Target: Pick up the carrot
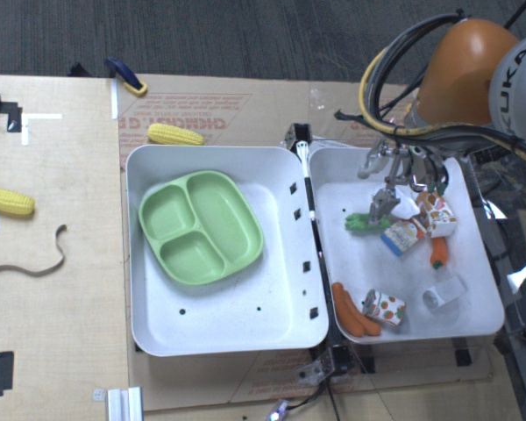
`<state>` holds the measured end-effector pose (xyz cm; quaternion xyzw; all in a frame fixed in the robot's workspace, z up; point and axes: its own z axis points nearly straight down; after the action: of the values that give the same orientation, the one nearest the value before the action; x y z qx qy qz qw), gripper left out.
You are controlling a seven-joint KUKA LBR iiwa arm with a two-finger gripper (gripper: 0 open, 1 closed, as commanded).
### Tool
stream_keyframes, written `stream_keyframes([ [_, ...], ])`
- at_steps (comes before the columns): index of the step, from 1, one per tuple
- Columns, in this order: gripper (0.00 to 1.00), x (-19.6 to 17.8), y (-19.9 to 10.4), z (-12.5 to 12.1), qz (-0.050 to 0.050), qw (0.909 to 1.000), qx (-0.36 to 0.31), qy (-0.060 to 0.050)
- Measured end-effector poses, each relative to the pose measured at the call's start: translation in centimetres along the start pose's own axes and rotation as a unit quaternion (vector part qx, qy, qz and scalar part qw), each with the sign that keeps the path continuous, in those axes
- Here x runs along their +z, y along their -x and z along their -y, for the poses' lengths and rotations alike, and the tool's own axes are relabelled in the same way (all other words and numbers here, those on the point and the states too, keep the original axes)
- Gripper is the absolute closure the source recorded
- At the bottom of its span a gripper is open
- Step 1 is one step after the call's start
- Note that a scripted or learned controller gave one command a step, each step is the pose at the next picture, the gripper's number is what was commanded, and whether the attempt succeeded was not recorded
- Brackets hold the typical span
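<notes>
The pincer point(387, 202) hangs over the far part of the right bin point(473, 323), its fingers pointing down with a small gap between them and nothing held there; their tips sit just above a green toy point(365, 223) lying on the bin floor. Just right of the pincer lies a cluster of small cartons: a blue one point(397, 239) and an orange-and-white one point(437, 215). The carrot point(437, 252) lies a little right of the pincer and nearer the camera, just beyond those cartons, its orange body upright in the view, apart from the fingers. Further toward the near edge, a clear cup point(442, 293) lies on its side. At the near left corner of the same bin, well below the pincer, two red-orange sausages point(351, 313) lie side by side, touching a patterned carton point(384, 307). Left of the pincer, the other bin point(158, 323) carries a green divided plate point(201, 226). On the bench point(53, 323) far left lie two corn cobs point(175, 134).
</notes>
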<state>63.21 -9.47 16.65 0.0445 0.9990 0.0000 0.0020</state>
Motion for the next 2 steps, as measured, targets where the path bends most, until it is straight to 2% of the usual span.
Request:
stream_keyframes([
  [1,0.0,7.3,2.2,-0.5,0.001,0.9997,-0.024,0.0],
  [2,1.0,6.2,2.5,-0.6,0.005,0.9997,-0.026,-0.001],
])
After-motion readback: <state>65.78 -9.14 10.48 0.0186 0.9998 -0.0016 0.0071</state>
